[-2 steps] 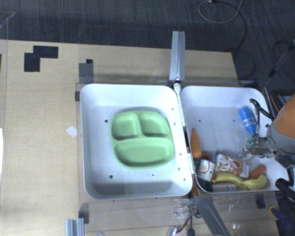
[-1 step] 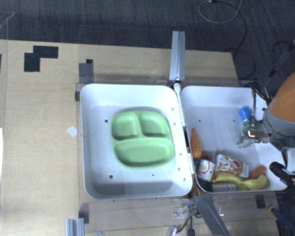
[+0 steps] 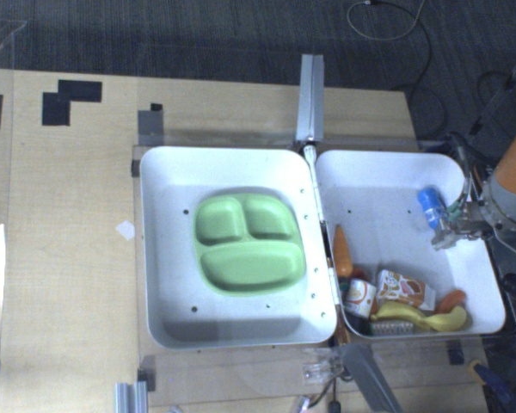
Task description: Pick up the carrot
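1. Nearest the camera, at about 6 o'clock in the right-hand shallow white plastic bin (image 3: 387, 183), lies a cluster: a curved yellow banana (image 3: 426, 320), a printed carton packet (image 3: 404, 287) touching it, a small round white-and-orange cup (image 3: 359, 297), and a reddish-orange rounded piece (image 3: 452, 299) just beside the banana's tip.
2. The tapered orange carrot (image 3: 340, 253) sits at about 8 o'clock in that bin, lengthwise along the dividing wall, its lower end touching the cup.
3. The left white bin (image 3: 163, 231) holds a pale green three-compartment plastic tray (image 3: 248, 241).
4. At about 3 o'clock, by the right bin's rim, is the metal two-finger gripper (image 3: 456, 224), with a small blue cylinder (image 3: 431, 206) just beside it. Whether the fingers are apart or together I cannot tell — nothing is visibly clamped.
5. Risks, as I judge them: the carrot hugs the wall, so a finger may strike the rim or slip off; the cup may be nudged or grabbed instead — and the reddish-orange piece could be mistaken for the target.
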`<control>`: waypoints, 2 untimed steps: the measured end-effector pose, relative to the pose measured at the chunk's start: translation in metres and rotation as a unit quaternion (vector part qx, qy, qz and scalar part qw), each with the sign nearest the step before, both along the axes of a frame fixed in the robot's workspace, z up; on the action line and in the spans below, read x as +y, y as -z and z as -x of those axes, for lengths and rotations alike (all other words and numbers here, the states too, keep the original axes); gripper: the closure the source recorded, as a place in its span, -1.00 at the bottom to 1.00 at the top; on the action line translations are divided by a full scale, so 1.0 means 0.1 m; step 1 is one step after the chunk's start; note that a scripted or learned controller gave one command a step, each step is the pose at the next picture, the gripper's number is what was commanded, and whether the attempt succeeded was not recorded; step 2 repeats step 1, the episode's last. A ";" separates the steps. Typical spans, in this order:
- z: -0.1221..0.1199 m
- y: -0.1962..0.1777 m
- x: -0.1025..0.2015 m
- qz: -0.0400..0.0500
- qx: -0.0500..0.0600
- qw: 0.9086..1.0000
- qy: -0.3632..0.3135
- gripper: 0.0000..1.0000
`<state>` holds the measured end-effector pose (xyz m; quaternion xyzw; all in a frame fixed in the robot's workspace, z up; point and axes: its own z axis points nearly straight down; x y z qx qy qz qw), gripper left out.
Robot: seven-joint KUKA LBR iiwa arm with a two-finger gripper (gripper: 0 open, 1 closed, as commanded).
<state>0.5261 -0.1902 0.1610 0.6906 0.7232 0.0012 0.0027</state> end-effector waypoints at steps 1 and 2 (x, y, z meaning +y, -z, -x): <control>-0.69 0.72 -0.06 -0.003 -0.002 0.970 0.245 1.00; -0.69 0.72 -0.06 -0.003 -0.002 0.970 0.245 1.00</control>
